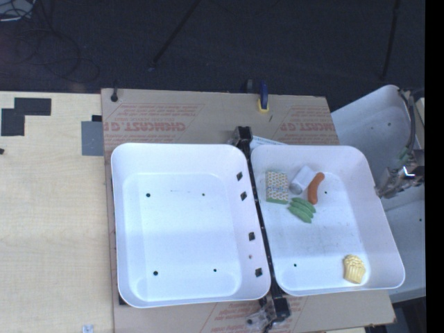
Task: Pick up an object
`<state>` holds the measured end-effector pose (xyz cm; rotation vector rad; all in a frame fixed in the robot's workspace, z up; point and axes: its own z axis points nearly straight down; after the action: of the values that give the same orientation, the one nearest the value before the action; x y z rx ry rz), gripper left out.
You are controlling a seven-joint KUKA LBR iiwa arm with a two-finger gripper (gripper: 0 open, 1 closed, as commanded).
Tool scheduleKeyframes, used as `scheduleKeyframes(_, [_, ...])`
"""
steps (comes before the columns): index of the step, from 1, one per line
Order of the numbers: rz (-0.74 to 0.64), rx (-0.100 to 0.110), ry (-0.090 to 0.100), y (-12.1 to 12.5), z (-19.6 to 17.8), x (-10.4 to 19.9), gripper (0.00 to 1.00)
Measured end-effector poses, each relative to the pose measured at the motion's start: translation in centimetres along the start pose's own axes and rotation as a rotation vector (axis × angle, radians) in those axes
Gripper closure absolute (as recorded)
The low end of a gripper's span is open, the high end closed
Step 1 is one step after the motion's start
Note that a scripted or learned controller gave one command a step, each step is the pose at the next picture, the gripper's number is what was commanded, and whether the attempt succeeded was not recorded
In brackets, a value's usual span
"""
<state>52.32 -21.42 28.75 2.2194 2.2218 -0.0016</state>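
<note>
Two shallow white bins side by side on a brown printed board (173, 120). Nothing but bare floor showing in the left bin (125, 186). Five small things in the right bin (378, 252). Near its far-left corner, a flat patterned block (277, 186), lying close to the left wall. Just beside that block, toward the far edge, a pale cylinder (302, 180), tilted, touching or nearly touching an orange sausage-shaped piece (316, 187) on its right. Just nearer than these three, a green pod-like piece (302, 209), lying at a slant, close to the block's near corner. Well apart from that cluster, by the near-right corner, a yellow ridged piece (354, 269), alone on the floor. Along the seam between the bins, a row of small black clips (251, 236). At the board's far edge, a blue and yellow clamp (263, 97). Outside the right bin's right edge, the gripper (402, 177), apart from every object and over no part of the bin floor; released or clenched, cannot tell, too small and blurred. Nothing seen held in it.
</note>
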Motion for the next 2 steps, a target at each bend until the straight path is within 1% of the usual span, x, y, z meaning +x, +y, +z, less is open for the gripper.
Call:
scheduleKeyframes(1, [0.002,0.008,0.005,-5.0,4.2,0.2,1.0])
scheduleKeyframes(2, [-0.004,-0.007,0.0,-1.3,-4.8,3.3,1.0])
